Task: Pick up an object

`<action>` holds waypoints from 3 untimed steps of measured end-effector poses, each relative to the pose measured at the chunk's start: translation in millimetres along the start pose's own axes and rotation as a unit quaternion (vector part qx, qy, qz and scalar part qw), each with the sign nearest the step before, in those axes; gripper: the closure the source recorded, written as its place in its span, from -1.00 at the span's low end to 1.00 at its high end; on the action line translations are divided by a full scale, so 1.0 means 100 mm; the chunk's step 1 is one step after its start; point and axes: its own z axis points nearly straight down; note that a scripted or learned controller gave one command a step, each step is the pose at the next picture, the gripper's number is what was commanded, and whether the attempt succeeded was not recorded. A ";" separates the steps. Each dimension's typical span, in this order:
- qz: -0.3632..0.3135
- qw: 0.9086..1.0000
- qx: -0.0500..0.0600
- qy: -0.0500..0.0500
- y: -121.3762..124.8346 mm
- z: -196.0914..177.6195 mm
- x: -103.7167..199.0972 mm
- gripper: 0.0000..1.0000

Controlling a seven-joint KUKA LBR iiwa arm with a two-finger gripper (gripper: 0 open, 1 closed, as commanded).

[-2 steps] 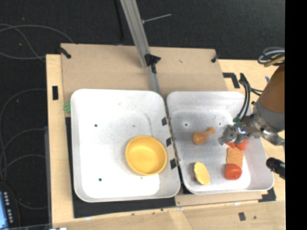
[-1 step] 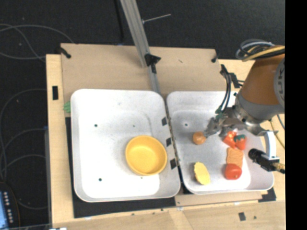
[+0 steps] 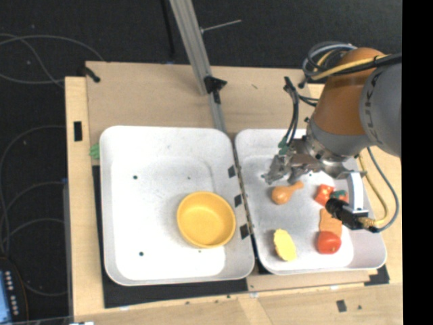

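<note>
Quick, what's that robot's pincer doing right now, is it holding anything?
Pincer: cannot be told; it hangs just above the orange pear-shaped toy in the right bin.

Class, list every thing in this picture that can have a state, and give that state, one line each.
Yellow bowl: upright, in the left bin.
Gripper: low over the right bin, above the orange pear-shaped toy.
Yellow toy: lying flat.
Red and orange toy: lying flat.
Small red toy: lying beside the arm.
</note>
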 end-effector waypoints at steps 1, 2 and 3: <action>0.001 1.000 0.000 0.000 0.24 -0.15 0.47 1.00; 0.001 1.000 0.000 0.000 0.54 -0.10 0.98 1.00; 0.000 1.000 0.000 0.000 0.84 -0.20 1.42 1.00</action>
